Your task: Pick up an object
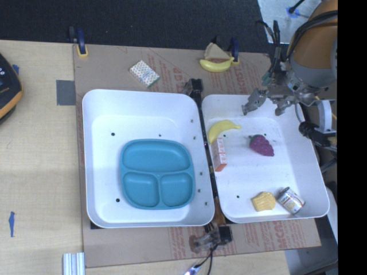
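The approach step appears to be in hand: the gripper (268, 103) is poised over the far rim of the right bin (307, 171), its jaws spread wide and nothing held between them. The purple grape bunch (261, 144) lies nearest, just this side of the gripper, inside that bin. A descent onto it would be called for next. The arm's upper links are cut off at the frame's edge.

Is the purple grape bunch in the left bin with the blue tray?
No, the purple grape bunch lies in the right bin; the left bin holds the blue tray.
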`<state>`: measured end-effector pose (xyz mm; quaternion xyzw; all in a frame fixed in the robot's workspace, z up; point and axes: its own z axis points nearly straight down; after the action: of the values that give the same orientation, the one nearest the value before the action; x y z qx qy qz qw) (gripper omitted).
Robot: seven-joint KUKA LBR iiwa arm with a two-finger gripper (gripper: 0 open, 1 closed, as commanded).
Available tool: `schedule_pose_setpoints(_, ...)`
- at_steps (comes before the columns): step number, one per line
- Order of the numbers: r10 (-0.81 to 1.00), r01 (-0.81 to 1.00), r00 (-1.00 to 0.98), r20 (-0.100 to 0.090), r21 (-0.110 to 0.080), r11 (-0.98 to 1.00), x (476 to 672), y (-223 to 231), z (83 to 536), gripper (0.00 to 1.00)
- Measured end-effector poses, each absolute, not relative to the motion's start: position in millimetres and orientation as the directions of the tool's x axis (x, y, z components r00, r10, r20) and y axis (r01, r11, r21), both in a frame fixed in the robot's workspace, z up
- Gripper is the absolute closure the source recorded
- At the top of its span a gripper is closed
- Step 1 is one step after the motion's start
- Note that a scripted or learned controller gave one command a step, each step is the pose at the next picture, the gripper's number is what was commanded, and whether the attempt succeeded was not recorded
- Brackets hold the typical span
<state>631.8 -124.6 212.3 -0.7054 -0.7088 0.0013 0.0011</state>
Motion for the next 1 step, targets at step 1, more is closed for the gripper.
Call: schedule_pose_setpoints(1, 1.0, 1.0, -0.004, -0.001, -0.005, 0.004, 587.1, -159.2, 126.4, 0.0)
